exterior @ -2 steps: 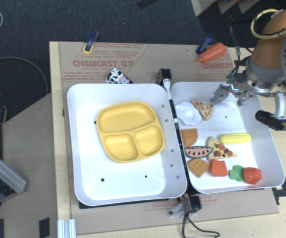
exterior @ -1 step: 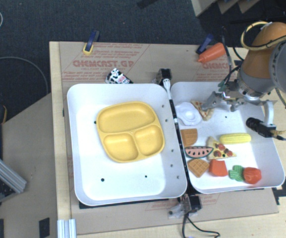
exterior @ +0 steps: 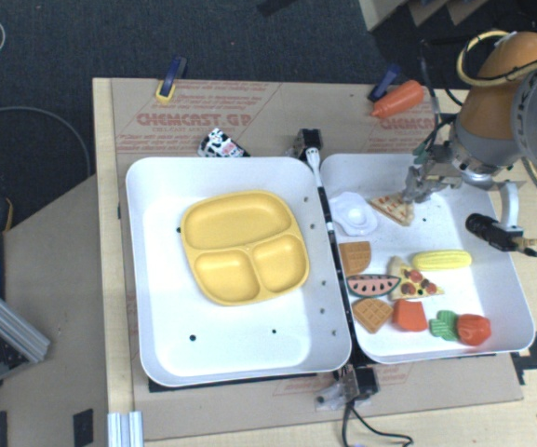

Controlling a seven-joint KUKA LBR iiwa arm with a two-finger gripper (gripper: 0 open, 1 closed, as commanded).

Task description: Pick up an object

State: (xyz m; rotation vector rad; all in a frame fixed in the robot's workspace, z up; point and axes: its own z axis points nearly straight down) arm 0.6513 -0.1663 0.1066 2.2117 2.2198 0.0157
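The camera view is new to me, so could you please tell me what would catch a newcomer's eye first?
The big yellow divided plate lying in the left bin stands out first. Next comes the cluster of toy food in the right bin: a corn cob, a watermelon slice and a tomato among them. At that bin's far end the gripper reaches down beside a triangular sandwich piece.

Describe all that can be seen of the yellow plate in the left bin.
The yellow plate looks like smooth plastic, with rounded corners and three compartments: one long across the top, two smaller below. It lies flat, slightly turned, near the middle of the left bin, resting on its floor and apart from its walls. Nothing lies in it.
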